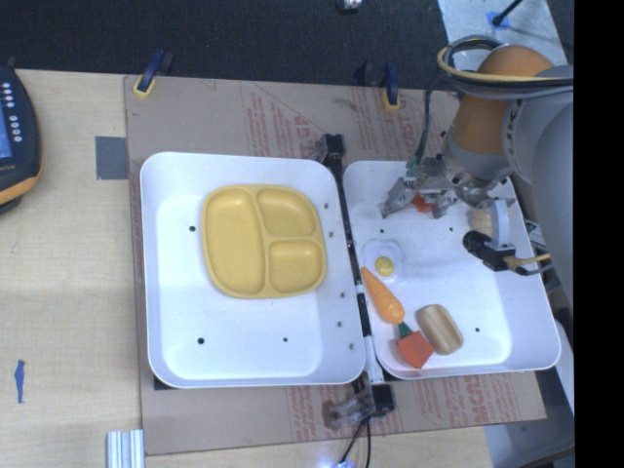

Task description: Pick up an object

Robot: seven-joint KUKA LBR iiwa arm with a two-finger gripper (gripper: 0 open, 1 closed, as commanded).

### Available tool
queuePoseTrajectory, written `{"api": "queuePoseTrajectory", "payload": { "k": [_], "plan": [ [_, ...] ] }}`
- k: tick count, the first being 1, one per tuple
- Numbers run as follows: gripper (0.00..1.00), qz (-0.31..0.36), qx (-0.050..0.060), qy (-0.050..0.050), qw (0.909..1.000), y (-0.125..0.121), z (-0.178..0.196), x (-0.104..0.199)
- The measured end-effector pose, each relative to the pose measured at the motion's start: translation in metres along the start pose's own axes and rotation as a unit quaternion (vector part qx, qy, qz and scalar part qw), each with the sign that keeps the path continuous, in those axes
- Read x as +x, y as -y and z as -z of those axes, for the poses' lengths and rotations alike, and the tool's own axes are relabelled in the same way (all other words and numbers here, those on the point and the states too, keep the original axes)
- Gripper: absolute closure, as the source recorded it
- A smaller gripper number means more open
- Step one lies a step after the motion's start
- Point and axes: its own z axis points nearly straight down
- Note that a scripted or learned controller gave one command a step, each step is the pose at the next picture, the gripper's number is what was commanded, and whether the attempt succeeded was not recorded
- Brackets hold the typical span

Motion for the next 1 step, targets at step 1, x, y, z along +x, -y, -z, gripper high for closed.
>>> {"api": "queuePoseTrajectory", "payload": {
  "k": [1],
  "plan": [
    [0.00, -0.005, -0.008, 0.004, 0.9999, 0.0002, 0.1183, -0.0929]
  ]
}}
